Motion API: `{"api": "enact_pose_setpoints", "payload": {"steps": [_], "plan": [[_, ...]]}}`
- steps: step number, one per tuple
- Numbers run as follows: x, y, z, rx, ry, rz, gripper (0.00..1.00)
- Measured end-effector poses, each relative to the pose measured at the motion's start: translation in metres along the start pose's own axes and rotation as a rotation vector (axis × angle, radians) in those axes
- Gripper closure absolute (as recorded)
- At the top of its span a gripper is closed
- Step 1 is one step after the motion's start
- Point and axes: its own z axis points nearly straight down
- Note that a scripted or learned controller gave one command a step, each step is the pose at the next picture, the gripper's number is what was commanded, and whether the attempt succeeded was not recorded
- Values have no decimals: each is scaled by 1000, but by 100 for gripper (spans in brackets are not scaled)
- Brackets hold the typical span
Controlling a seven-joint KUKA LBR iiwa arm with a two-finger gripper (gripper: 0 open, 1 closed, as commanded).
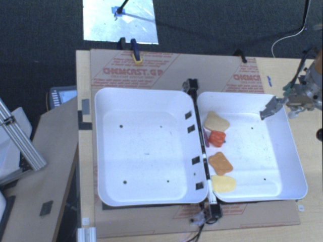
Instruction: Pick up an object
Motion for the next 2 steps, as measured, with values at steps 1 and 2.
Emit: {"api": "enact_pose_setpoints", "payload": {"steps": [1,2], "plan": [[0,1,-11,-4,-1,-3,100],[-40,-51,-99,-8,-4,6,100]]}}
